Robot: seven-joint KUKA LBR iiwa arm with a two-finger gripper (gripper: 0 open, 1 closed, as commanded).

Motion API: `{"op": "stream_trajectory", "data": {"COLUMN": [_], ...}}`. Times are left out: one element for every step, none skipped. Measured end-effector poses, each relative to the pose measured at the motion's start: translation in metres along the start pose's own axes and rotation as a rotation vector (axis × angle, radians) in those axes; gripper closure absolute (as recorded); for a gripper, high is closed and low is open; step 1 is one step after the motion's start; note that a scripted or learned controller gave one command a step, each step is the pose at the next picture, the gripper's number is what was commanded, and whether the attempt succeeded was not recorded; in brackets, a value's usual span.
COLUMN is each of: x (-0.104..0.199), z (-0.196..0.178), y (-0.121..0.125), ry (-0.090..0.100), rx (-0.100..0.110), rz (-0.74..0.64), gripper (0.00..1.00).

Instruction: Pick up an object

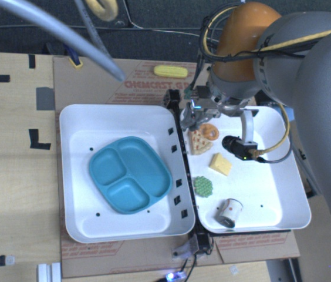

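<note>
The gripper (196,119) hangs at the right bin's (283,207) top left corner; I cannot tell its state. To pick well, it should drop straight onto the pretzel (209,132) or waffle piece (199,142) just below, clear of the wall. Also there: one cheese wedge (220,164), one green ball (203,185), one small can (228,212). The left bin (74,175) holds one blue divided plate (130,174).

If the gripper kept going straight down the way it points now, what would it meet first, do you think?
Most likely the waffle-like piece with the pretzel on it, lying directly under the gripper in the right bin; depth is hard to judge.
</note>
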State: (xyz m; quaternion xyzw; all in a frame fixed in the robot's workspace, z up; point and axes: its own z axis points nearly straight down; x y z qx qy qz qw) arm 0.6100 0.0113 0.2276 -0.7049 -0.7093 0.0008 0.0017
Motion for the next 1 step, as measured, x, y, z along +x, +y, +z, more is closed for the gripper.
{"op": "stream_trajectory", "data": {"x": [0.0515], "z": [-0.0083], "y": [-0.0072], "ry": [0.000], "rx": [-0.003], "rz": [0.000], "gripper": [1.00]}}
